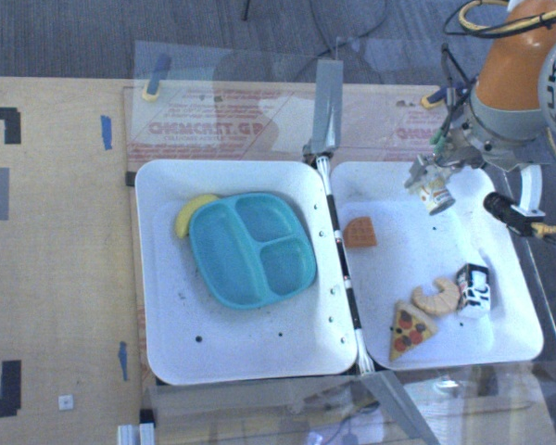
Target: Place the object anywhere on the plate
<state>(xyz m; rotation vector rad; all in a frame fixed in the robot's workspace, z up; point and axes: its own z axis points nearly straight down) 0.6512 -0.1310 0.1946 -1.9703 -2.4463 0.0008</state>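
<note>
Hanging over: the far part of the right bin [528,341] was where the hand [433,185] was seen, at the end of the grey and orange arm [519,72].
Hand state: a small pale object [435,194] was seen at the fingertips, and it appeared to be pinched between nearly closed fingers; the grip could not be judged with certainty, since the item was small and blurred.
Task thing: the pale object was placed at the hand, above the right bin's far side and well apart from the plate.
Plate: a blue divided plate [252,248] was seen lying in the left bin [167,341], with a yellow piece [189,211] touching its far left edge.
Other items: an orange block [360,233] was seen near the divider; a pizza slice toy [410,329], a tan piece [438,296] and a black and white item [474,290] were seen in the near right part.
Step in hand: a carry to the left was judged to be due.
Doing it well: the object should be kept lifted above the bin walls and the divider, carried over a plate compartment, lowered close, and only then released, so that it is not bounced off the rim.
</note>
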